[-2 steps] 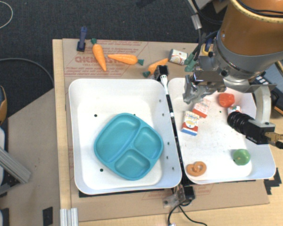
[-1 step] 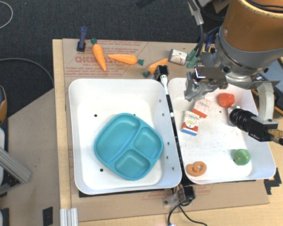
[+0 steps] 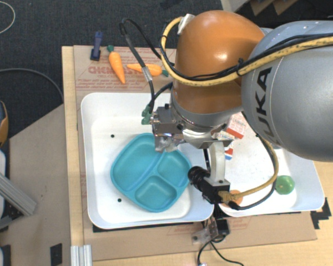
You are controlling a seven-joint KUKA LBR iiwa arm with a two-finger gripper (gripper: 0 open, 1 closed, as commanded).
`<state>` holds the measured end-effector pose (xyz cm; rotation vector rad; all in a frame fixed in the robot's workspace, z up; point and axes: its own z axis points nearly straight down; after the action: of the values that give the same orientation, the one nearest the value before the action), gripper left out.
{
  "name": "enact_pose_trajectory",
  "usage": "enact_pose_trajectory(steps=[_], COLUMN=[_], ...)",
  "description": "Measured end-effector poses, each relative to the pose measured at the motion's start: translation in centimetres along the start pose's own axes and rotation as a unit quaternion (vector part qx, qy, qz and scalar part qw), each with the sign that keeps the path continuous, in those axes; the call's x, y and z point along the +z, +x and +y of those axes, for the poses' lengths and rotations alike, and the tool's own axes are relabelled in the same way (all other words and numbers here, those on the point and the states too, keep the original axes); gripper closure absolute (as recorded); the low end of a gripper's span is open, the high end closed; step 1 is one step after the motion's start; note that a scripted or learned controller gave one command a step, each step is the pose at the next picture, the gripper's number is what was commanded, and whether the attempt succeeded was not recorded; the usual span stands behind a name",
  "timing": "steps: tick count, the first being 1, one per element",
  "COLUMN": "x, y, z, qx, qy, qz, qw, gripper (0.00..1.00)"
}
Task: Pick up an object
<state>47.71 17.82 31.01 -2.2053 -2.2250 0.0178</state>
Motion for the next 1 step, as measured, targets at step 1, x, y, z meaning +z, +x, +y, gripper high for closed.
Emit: enact_pose_trajectory(steps=[1], x=[-3.42], y=[-5.25], z=[5.53], qx=[0.008], qy=[-0.010], qz=[0.000], qw=[0.9999], gripper=[1.00])
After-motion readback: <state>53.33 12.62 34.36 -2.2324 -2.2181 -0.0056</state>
